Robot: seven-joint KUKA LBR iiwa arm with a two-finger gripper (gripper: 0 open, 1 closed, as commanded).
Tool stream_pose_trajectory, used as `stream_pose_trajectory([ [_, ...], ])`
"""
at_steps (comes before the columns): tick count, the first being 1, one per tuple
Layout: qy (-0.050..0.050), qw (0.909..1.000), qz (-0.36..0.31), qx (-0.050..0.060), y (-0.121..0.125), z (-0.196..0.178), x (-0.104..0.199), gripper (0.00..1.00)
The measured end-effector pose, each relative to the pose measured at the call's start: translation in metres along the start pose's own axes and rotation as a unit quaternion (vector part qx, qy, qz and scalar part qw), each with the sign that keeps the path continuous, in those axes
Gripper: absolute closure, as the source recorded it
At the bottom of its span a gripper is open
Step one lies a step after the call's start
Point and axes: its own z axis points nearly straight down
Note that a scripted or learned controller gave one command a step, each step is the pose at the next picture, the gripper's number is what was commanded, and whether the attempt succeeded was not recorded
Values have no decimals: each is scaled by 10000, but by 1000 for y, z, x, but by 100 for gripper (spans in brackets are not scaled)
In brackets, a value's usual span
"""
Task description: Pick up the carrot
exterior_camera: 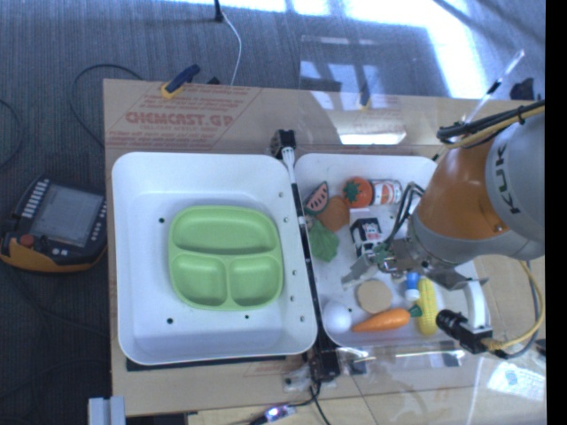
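The arm reaches over the right bin (416, 162), its hand (376, 259) (finger state unclear) hovering above the carrot (383, 320).

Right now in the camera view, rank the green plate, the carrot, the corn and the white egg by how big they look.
1. green plate
2. carrot
3. corn, partly hidden by the arm, so this rank is unsure
4. white egg

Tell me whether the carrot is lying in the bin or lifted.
Lying in the right bin: the carrot rests flat near its front edge.
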Motion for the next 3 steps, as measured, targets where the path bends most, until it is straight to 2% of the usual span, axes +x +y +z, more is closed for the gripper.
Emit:
stream_pose_trajectory([
  [1,-3,9910,-1335,-27,-5,48,-16,0],
  [2,-6,9912,-1326,-19,-5,42,-16,100],
  [3,-8,9942,-1079,-44,2,-41,53,100],
])
